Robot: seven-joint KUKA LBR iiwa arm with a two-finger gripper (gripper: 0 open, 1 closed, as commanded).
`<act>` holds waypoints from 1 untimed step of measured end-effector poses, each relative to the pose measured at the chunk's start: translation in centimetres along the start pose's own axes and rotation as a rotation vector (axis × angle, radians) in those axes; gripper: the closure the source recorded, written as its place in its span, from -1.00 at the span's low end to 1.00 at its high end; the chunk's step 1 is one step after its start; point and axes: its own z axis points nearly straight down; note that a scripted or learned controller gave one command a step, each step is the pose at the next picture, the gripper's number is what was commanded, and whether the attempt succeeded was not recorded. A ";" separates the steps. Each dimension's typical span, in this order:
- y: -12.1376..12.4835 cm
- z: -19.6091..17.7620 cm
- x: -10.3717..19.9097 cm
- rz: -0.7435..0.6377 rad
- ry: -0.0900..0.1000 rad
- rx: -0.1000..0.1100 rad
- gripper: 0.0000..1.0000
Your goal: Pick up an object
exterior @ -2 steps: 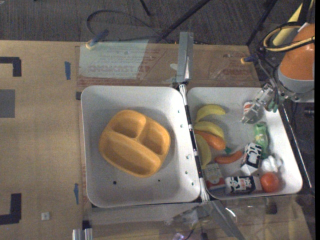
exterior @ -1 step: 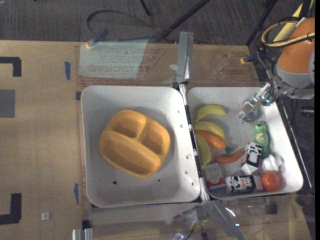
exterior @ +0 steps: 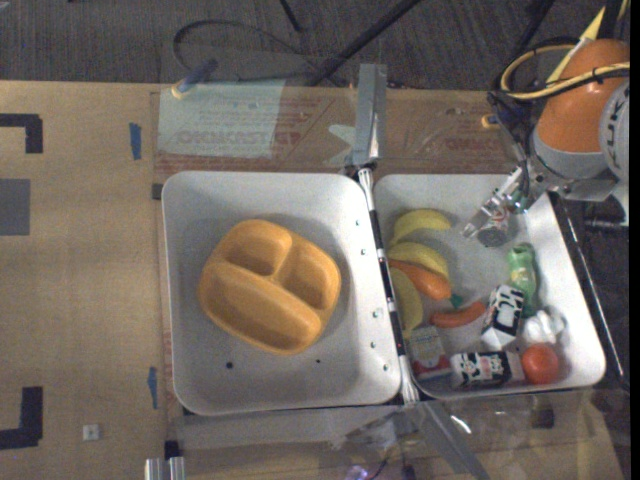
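My gripper (exterior: 487, 226) hangs over the back of the right bin (exterior: 585, 313), with its fingertips above bare bin floor to the right of the bananas (exterior: 420, 226). Nothing shows between its fingers. Just below it lies a green bottle (exterior: 521, 265). Further forward in that bin are an orange carrot (exterior: 424, 279), a red-orange sausage-shaped piece (exterior: 458, 316), two black-and-white cow-print cartons (exterior: 503, 313) (exterior: 478, 368), a white piece (exterior: 543, 326) and a red tomato (exterior: 540, 364).
The left bin (exterior: 190, 218) holds an orange compartment tray (exterior: 269, 284), upside down or right way up I cannot tell. A metal divider (exterior: 385, 298) separates the bins. The arm's orange band (exterior: 580, 98) rises at the right. Tripod legs cross the floor behind.
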 end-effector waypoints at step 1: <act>0.5 -1.3 -0.4 -0.004 -0.022 -0.014 1.00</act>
